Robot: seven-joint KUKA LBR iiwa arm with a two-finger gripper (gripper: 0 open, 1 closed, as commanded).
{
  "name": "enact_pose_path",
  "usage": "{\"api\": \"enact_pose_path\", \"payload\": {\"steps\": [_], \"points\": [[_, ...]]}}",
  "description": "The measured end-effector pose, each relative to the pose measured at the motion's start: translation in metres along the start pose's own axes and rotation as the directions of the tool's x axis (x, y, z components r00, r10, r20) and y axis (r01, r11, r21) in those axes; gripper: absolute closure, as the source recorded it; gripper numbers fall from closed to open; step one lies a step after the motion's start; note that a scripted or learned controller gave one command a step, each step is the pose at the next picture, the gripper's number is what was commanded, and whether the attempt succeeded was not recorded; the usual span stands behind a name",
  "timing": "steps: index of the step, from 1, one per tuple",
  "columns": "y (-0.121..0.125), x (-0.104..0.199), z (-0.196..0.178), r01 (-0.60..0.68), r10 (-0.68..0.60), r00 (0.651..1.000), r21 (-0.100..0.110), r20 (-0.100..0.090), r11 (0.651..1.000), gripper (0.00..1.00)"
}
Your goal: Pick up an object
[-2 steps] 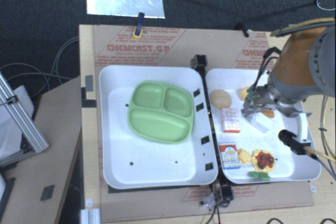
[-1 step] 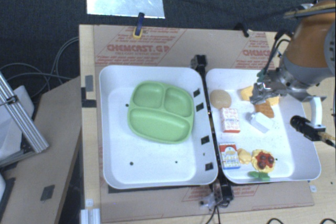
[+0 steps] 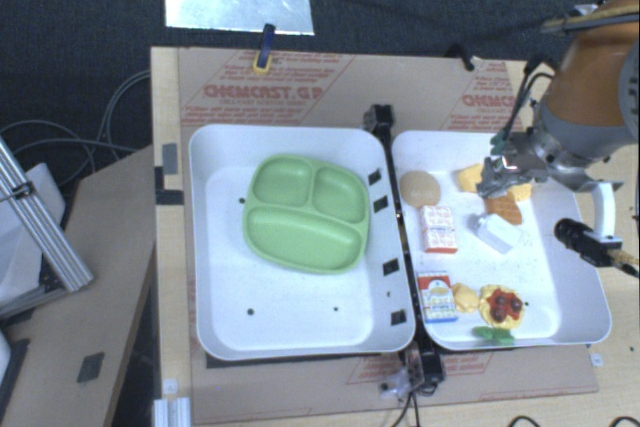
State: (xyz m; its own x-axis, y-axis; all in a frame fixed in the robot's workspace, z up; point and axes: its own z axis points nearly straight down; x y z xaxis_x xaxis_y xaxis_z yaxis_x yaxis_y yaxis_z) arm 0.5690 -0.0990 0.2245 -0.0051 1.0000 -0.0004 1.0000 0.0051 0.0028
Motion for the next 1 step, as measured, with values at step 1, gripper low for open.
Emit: {"api": "enact_pose_path", "payload": {"steps": [1], "points": [[-0.0298,0.0397,0.0043,0.002,-0.002,1.0,0.003,-0.002,1.0,1.0]]}}
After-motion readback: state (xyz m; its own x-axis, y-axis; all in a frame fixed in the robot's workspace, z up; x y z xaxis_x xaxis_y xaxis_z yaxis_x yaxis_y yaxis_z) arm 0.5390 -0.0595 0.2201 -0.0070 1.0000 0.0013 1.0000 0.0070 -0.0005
